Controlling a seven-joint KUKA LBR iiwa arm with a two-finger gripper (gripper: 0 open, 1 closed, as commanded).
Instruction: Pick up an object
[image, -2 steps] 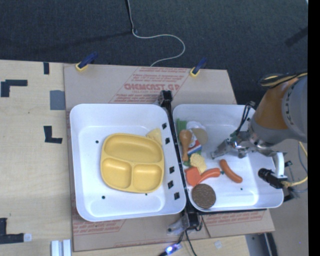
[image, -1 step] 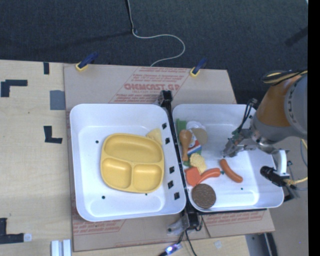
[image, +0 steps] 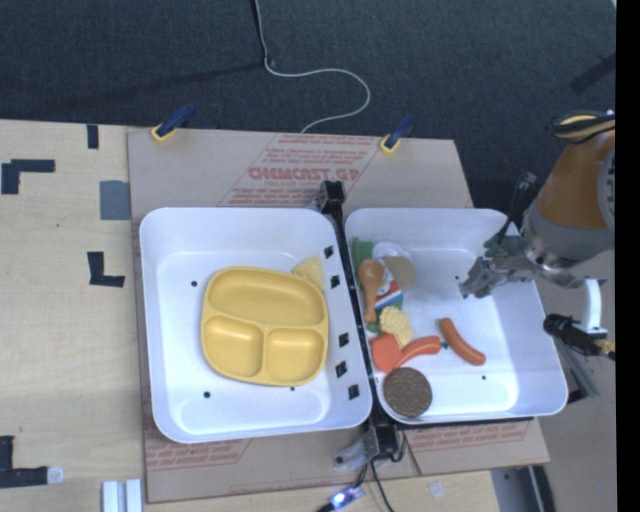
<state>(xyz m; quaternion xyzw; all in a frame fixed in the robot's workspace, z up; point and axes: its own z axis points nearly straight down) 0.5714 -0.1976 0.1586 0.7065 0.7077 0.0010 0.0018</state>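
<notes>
Toy food sits in the right bin (image: 520, 385), mostly along its left wall: an orange-red sausage (image: 461, 341) lies apart toward mid-bin, w/ a red pepper-like piece (image: 402, 351), a yellow corn piece (image: 396, 323), a brown round patty (image: 408, 391) at the near corner, and a drumstick (image: 372, 283) farther back. Claw (image: 478, 282) hangs over the bin's right-centre, nothing visibly between its tips; spread or pressed together, can't tell. Grey arm enters from right, orange band up. Left bin (image: 165, 300) holds a yellow divided plate (image: 265, 325).
</notes>
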